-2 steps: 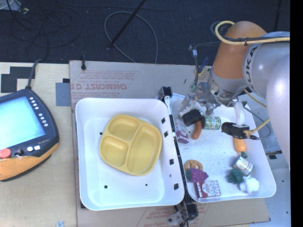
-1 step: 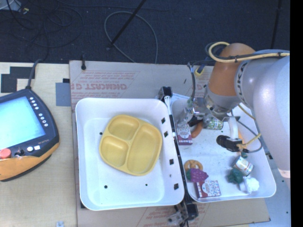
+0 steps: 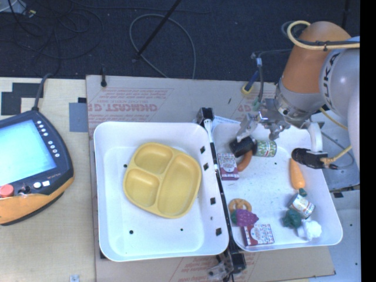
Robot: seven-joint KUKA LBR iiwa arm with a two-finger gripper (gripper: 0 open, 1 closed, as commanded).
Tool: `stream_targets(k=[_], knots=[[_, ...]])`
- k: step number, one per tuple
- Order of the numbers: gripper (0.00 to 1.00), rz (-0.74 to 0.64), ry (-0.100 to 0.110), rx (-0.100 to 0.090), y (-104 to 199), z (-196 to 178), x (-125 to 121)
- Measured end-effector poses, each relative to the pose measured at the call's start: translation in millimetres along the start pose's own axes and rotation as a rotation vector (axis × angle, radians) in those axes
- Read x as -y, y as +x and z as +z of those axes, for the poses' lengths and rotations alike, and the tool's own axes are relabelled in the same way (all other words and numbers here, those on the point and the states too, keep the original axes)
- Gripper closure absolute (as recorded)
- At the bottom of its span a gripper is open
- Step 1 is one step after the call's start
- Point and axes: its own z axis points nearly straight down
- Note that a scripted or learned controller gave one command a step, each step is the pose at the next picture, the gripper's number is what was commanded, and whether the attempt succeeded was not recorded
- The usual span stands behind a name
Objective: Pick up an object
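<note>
Rt bin (image 3: 329,213) centre open; items crowd edges; lft: tray (image 3: 162,178).

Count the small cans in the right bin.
2. One can lies by the hand near the bin's far side; another can lies near the right wall. Others may be hidden.

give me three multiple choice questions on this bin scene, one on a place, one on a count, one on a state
1. Where does the yellow divided plate lie?
A. in the left bin
B. in the right bin
C. on the teach pendant

2. How many compartments does the plate have?
A. two
B. three
C. five

3. How does the small can near the gripper rest?
A. upright on the plate
B. on its side on the right bin floor
C. stacked on the carrot

Key: 1 A, the plate sits alone in the left bin. 2 B, three wells show. 3 B, its label faces up, lying sideways.
</note>
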Motion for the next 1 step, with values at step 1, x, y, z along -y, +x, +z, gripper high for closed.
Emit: stream_targets(k=[1], knots=[[0.0, -0.001, -0.003, 0.0, 0.2, 103.7, -1.0]])
